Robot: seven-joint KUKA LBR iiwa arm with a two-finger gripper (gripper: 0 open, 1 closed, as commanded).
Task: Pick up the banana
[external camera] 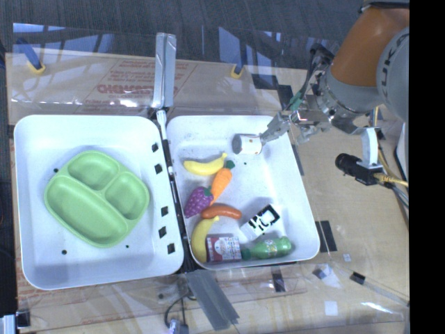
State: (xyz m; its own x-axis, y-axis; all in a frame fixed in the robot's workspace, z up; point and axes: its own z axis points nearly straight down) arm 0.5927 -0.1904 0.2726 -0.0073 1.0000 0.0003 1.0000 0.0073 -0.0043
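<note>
The arm (361,54), grey with an orange band, reaches in from the right and slants down over the far right corner of the right bin (292,179). Its gripper (245,144) hangs low inside that bin near the far wall, just beyond the banana. From this angle I cannot tell whether the gripper is released or clenched; nothing visible sits in its grasp.

The banana (204,165) lies on the floor of the right bin, in its far left part, near the divider between the 2 bins. It is yellow with a dark green tip pointing right, and it lies roughly crosswise. That tip is just beside the leafy top of a toy carrot (221,182), which slants down and left from it. Near the carrot's lower end sits a purple bunch of grapes (198,201). An orange-red sausage-shaped piece (221,211) lies just nearer the camera, and a second yellow fruit-shaped piece (200,236) stands close to the near left corner. A dark red can (222,248) lies on its side along the near wall, with a green bottle (268,247) beside it. A black-and-white block (263,219) rests a little above them.

The left bin (42,256) holds a green divided plate (96,198) with 3 compartments.
</note>
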